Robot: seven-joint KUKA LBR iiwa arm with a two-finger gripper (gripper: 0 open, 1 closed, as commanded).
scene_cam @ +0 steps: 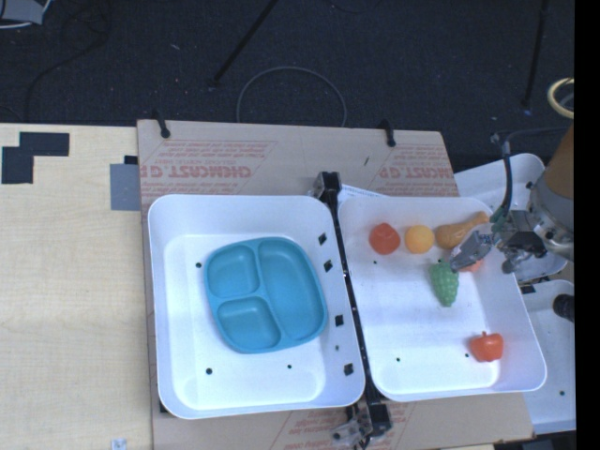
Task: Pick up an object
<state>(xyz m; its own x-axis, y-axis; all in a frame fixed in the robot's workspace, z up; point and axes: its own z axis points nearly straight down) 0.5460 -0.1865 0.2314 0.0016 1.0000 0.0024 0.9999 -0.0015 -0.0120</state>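
The right bin point(525, 368) holds several toy foods: a red tomato point(383, 238), an orange ball point(418, 239), a brown drumstick point(459, 230), a green bumpy piece point(444, 284) and a red-orange piece point(486, 346) near the front. My gripper point(486, 262) reaches in from the right, low over the bin's far right part, just below the drumstick and to the upper right of the green piece. Its two grey fingers point(466, 254) stand spread apart, open. A small red bit point(474, 266) shows between them; nothing is clamped.
The left bin point(178, 364) contains a blue sectioned plate point(265, 293). A black divider point(342, 289) runs between the bins. Cardboard point(281, 162) lies under both bins. A black cable point(507, 181) hangs by the arm at the right.
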